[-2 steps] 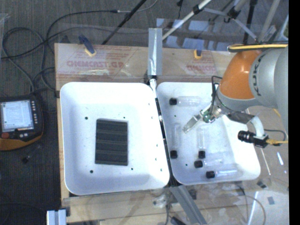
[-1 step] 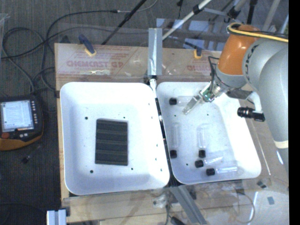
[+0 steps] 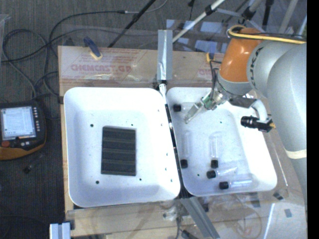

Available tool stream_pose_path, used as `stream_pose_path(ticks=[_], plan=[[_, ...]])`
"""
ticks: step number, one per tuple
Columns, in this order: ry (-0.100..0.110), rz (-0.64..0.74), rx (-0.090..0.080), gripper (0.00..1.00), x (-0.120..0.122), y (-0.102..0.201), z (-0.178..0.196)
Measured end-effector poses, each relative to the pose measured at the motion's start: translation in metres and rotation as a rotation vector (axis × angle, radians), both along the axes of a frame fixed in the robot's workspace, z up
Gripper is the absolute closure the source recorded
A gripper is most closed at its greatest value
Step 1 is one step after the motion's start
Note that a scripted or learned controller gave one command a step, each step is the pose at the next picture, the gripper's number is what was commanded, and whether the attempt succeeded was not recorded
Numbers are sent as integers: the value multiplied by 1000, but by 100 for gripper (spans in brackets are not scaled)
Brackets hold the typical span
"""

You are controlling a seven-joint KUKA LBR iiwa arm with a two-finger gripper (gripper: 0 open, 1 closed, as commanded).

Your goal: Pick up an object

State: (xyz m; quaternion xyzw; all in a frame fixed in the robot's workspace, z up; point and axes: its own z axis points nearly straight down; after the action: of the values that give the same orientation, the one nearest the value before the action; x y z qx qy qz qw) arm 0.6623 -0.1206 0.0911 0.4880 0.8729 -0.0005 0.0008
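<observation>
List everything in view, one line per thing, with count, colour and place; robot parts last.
Bins: two, white, side by side on the bench.
Ridged block: one, black, middle of the left bin.
Clear tubes: about four, see-through with black caps, front half of the right bin; exact count hard to tell.
Pendant: one, grey and orange with a lit screen, on the floor left of the bench.
Clamp: one, blue, on the bench's back left edge.
Cables: several, black, on the floor behind and to the left.
Arm: one, grey with an orange band, over the right bin's back.
Gripper: one, over the right bin's back left.
</observation>
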Motion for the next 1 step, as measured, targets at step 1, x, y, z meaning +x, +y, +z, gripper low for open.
stream_pose_path(ticks=[1], plan=[[1,-1,-6,100,0,-2,11]])
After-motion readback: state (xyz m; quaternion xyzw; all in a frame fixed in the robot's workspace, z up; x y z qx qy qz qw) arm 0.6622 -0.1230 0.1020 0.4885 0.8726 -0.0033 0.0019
